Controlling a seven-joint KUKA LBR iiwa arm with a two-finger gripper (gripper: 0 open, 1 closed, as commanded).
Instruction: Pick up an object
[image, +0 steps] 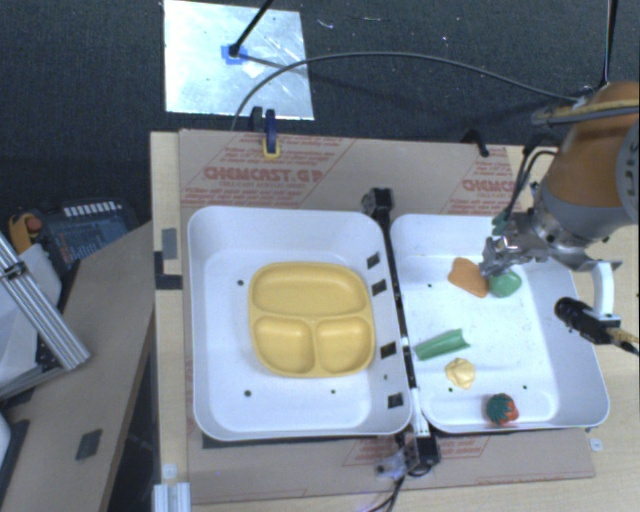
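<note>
One gripper (497, 262) low over right bin (575, 395), touching green round piece (506, 283); orange piece (467, 276) just left. Cannot tell jaw opening or any hold.

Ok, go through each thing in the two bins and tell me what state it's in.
Yellow tray: flat in the left bin, compartments bare.
Orange piece: lying in the right bin, beside the gripper.
Green round piece: under the gripper.
Green stick: lying flat.
Pale yellow piece: loose.
Red and green ball: near the front wall.
</note>
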